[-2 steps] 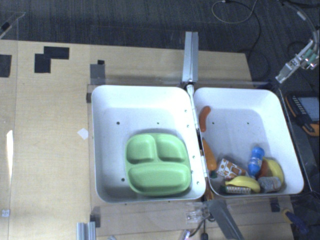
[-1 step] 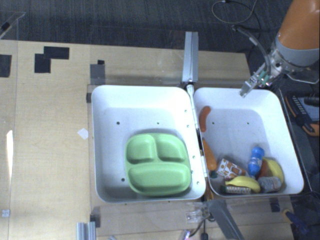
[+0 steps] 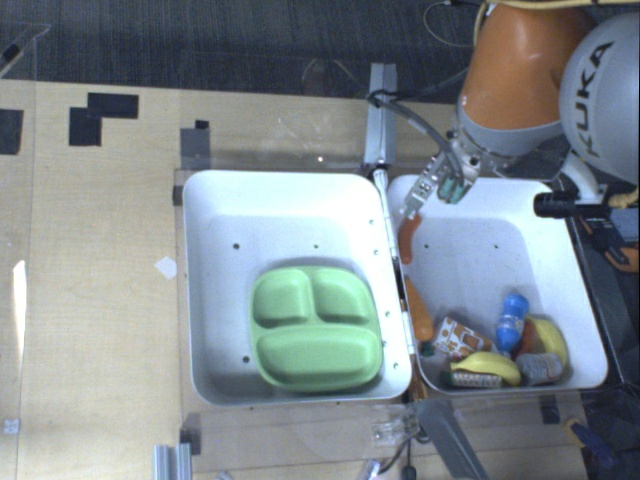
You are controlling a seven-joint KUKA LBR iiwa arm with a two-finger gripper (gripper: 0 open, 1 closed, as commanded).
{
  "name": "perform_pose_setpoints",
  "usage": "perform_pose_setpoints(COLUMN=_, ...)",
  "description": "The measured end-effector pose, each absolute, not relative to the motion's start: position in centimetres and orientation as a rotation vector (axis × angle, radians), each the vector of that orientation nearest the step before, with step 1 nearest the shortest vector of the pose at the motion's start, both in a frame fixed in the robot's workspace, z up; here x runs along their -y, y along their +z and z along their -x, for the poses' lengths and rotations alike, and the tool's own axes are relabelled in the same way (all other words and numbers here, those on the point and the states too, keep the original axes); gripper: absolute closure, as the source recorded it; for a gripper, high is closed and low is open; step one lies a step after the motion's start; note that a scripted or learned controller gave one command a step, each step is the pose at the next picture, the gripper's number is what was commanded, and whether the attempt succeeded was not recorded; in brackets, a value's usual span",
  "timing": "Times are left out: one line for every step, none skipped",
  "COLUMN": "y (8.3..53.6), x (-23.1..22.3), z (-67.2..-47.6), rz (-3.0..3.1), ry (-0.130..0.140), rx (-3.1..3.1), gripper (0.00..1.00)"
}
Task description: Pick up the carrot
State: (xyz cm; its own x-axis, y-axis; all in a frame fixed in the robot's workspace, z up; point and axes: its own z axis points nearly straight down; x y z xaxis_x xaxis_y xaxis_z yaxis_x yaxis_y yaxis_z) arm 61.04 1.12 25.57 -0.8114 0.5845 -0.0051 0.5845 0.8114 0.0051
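Carrot: the orange carrot [image 3: 409, 240] lies in the right bin [image 3: 560, 298], pressed against that bin's left wall, in the far half of that wall; a second orange piece [image 3: 421, 320] lies further along the same wall toward the near edge, and whether the two are one carrot or two cannot be told.
Carrot's long axis: runs along the left wall, far to near.
Gripper: the gripper [image 3: 437, 189] hangs over the far-left corner of the right bin, just beyond the carrot's far end.
Direction to carrot: from the fingers the carrot lies toward the near edge of the bin and slightly leftward, close by.
Fingers: slightly spread, with nothing between them and touching nothing that can be seen.
Judgement: the grasp is not yet made; the wall hugging the carrot's left side will likely leave little room for a finger there.
Other contents: a banana [image 3: 484, 368], a blue bottle [image 3: 511, 320] and a small carton [image 3: 458, 338] crowd the right bin's near edge.
Left bin: the left bin [image 3: 215, 268] carries a green divided plate [image 3: 316, 327].
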Motion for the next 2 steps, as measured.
perform_pose_setpoints(y=21.0, x=2.5, z=-58.2, rz=-0.419, ry=0.003, rx=-3.106, gripper=1.00)
perform_pose_setpoints(y=21.5, x=11.1, z=-66.1, rz=-0.301, ry=0.001, rx=-3.116, gripper=1.00)
